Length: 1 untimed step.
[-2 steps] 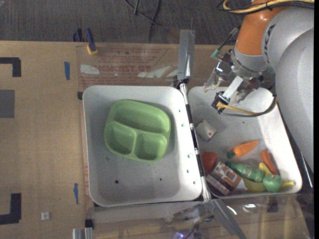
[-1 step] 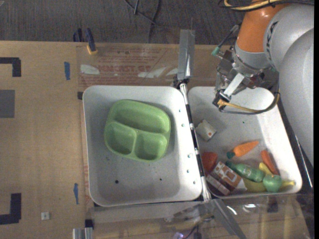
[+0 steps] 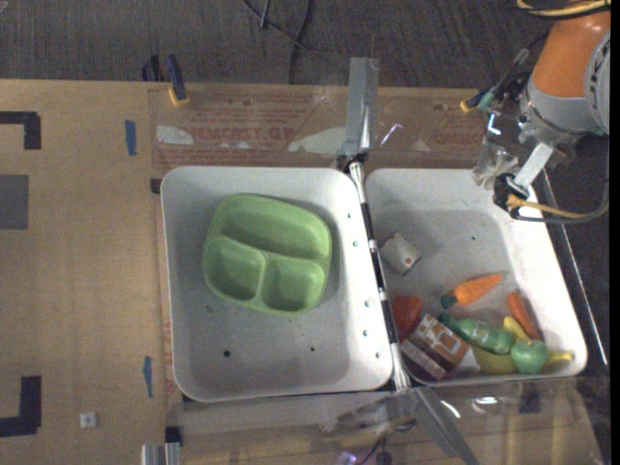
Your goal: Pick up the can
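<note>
Above the far rim of the right bin [image 3: 446, 216] hang the jaws, their gap impossible to tell, the can [image 3: 399, 253] at their eight o'clock.

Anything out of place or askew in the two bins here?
The can seems to lie tipped on its side by the right bin's left wall, apart from the toy food heaped at the near edge. The green plate sits slightly askew. Nothing looks spilled or broken.
</note>
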Tool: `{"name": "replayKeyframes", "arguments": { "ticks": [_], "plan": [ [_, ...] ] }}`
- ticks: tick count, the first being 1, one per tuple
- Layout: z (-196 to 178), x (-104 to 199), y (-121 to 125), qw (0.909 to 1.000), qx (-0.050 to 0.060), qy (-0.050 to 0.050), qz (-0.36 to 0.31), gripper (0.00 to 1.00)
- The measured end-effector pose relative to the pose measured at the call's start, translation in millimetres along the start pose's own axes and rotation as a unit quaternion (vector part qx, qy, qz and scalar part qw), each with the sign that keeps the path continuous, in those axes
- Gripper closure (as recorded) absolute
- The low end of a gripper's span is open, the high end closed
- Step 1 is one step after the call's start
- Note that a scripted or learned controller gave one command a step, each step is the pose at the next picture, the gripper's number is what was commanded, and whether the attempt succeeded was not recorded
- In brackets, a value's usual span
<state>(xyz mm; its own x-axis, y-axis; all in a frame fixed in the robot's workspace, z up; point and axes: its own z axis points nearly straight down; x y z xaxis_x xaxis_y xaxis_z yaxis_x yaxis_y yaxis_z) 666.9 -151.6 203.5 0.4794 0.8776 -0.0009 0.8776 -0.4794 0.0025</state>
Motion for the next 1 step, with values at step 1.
{"name": "replayKeyframes", "arguments": {
  "ticks": [1],
  "plan": [
    [-32.6, -2.3, 2.2, 0.9981, -0.001, 0.000, -0.062, 1.00]
  ]
}}
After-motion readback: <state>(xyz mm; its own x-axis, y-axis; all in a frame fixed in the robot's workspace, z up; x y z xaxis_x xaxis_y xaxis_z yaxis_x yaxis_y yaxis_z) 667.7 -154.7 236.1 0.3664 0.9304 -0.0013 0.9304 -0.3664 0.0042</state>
